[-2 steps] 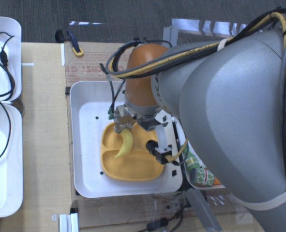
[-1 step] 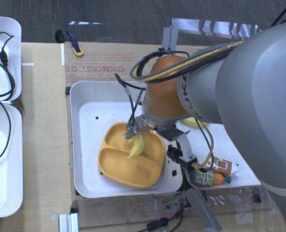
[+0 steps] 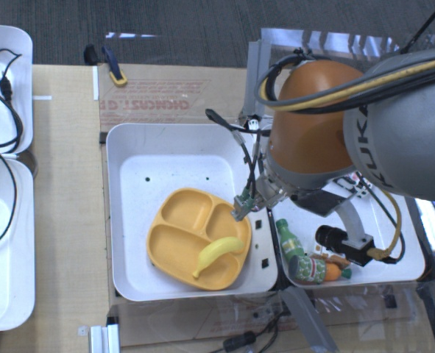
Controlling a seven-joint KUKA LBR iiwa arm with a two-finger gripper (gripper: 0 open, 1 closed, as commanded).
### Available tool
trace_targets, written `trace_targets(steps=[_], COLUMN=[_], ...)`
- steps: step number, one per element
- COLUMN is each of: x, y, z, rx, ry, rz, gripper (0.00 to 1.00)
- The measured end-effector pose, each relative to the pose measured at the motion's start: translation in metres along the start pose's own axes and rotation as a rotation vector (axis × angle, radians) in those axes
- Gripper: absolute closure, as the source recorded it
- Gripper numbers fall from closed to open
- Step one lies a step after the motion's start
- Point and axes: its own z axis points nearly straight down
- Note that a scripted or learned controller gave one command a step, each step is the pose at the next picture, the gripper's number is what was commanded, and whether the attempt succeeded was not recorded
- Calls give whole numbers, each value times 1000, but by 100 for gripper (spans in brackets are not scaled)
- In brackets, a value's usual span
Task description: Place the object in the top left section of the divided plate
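One camera view: it is looking down at a slant on two shallow white bins lying side by side on the bench.
Left bin: it is holding a yellow divided plate in its lower middle part, set at an angle to the bin walls.
Divided plate: it is showing three sections, two smaller ones along its upper edge and one long one along its lower edge.
Banana: it is lying in the plate's lower right part, in the long section, curving from upper right to lower left, with its lower tip reaching toward the rim.
Arm: it is reaching in from the right, its orange band and grey body covering much of the right bin.
Gripper: it is hanging at the plate's upper right rim, above and apart from the banana.
Claw state: I cannot tell whether it is spread or pressed together; nothing is showing between its tips.
Right bin contents: a green bottle is lying near the bin's left wall, with a green and orange packet just below it.
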Motion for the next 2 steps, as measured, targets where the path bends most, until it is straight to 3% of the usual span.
trace_targets(steps=[1, 2], x=[0, -1], y=[0, 0], z=[0, -8], rx=[0, 2], ry=[0, -1], rz=[0, 2], gripper=[0, 100])
